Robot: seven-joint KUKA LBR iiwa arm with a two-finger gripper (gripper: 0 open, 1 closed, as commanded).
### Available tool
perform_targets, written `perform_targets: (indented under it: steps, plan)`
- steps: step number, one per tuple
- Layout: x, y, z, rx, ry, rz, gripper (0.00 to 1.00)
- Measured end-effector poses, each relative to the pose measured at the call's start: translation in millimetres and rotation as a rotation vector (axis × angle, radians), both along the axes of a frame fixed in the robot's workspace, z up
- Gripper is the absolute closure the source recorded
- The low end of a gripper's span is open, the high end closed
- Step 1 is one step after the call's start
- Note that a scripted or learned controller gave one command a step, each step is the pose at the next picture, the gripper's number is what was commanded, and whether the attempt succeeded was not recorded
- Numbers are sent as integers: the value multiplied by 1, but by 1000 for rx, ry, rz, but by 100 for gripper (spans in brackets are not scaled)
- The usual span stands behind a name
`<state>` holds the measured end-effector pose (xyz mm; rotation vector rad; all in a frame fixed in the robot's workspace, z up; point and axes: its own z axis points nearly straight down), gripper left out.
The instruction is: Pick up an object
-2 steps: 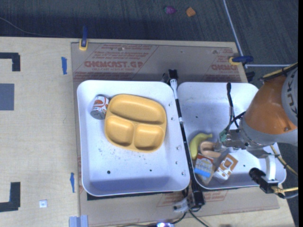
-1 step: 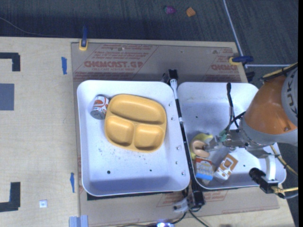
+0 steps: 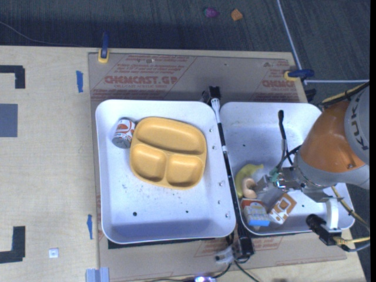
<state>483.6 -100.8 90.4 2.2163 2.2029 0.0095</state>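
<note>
- We see the gripper [image 3: 276,181] low in the right bin [image 3: 258,119], by a banana [image 3: 249,172]; can't tell its state.
- Left bin [image 3: 111,175]: yellow divided tray [image 3: 167,151] w/ a can [image 3: 122,133] beside it.

Two shallow white bins sit side by side: the left bin [image 3: 111,175] and the right bin [image 3: 247,125]. The left one holds two things, one yellow three-compartment tray [image 3: 167,151] and one small can [image 3: 123,133]. The right one holds a cluster of about four small items [image 3: 258,198], too jumbled together to count for sure.
</note>
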Motion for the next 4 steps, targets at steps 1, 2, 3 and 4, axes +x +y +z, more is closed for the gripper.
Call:
perform_targets:
  steps: [1, 2, 3, 4]
  plan:
    - [2, -2, 10, -8, -9, -2, 100]
    - [2, -2, 10, -8, -9, -2, 0]
    - [0, 4, 0, -2, 0, -2, 0]
    - [1, 2, 10, -11, -10, -2, 100]
